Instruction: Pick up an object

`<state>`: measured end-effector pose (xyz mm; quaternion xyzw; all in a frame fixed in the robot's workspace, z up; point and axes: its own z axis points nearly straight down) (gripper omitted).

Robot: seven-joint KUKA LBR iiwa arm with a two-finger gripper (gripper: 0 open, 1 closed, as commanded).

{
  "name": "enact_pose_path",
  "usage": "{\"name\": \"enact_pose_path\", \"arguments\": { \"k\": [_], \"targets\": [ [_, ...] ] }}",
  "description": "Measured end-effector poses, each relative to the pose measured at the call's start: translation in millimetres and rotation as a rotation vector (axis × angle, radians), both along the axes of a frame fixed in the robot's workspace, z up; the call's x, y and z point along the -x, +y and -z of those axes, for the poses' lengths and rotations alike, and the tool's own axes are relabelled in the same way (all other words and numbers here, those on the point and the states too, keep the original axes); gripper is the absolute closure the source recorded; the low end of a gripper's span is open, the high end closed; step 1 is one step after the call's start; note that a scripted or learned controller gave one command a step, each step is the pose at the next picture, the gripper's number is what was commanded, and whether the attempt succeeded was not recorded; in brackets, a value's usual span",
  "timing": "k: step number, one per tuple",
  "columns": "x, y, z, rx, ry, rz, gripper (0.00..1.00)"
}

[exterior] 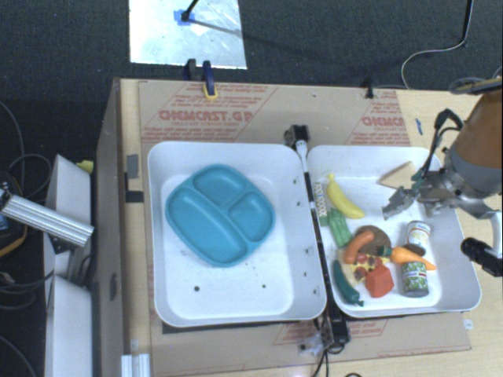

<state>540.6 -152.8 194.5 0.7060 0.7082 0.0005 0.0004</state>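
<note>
Several toy foods crowd the right bin's [471,289] near half: banana [344,198], carrot [409,255], two small cans [417,234]. Banana looks light, stiff, slick plastic; best taken across its middle. Gripper [397,203] hovers just right of it, holding nothing; finger spread cannot be told. Blue tray [220,214] lies in the left bin [173,297].

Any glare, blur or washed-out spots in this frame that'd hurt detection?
Camera view: overall soft and low-res; the foil-like sheet above the bench glares bright; both white bins run near overexposed, rims losing edge detail; the gripper is dim and blurred over the right bin, finger state unreadable; the teal divided plate and banana read cleanly; can labels are illegible.
</note>
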Motion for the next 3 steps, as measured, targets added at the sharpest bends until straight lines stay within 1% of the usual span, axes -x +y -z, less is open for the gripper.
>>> {"name": "enact_pose_path", "arguments": {
  "k": [1,2,3],
  "targets": [
    [12.2,26.3,110.2,0.0,0.0,0.002,0.0],
    [11.7,26.1,100.0,0.0,-0.002,0.002,1.0],
    [-23.7,101.4,9.5,-0.001,-0.002,-0.001,1.0]
  ]
}}
